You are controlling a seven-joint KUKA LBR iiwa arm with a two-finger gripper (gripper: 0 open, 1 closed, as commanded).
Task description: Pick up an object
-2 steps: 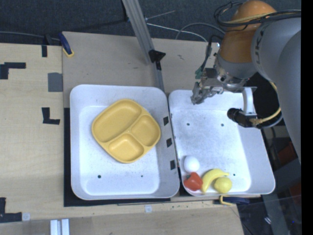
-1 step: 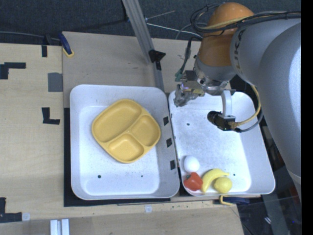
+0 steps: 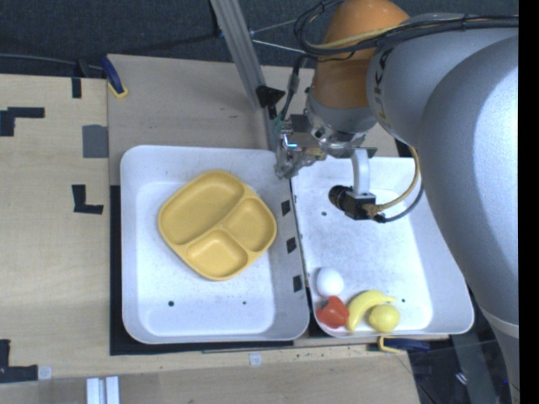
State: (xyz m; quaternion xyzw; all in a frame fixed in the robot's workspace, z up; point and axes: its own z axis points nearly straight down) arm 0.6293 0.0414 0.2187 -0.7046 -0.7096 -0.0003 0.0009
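Note:
A yellow three-compartment plate (image 3: 217,224) lies flat in the left bin (image 3: 143,310). In the near left corner of the right bin (image 3: 421,259) several small items sit bunched together: a white egg-shaped ball (image 3: 328,280), a red piece (image 3: 333,311), a yellow banana (image 3: 365,304) and a round yellow fruit (image 3: 384,317). My gripper (image 3: 288,156) hangs low over the far end of the wall between the two bins, just beyond the plate's far right edge. It is well away from the small items, and I see nothing held in it.
The grey arm with its orange band (image 3: 358,40) covers the right bin's far right part. A black cable fitting (image 3: 349,200) hangs over that bin's middle. A slanted metal bar (image 3: 240,45) rises behind the bins. The wooden bench (image 3: 50,225) lies to the left.

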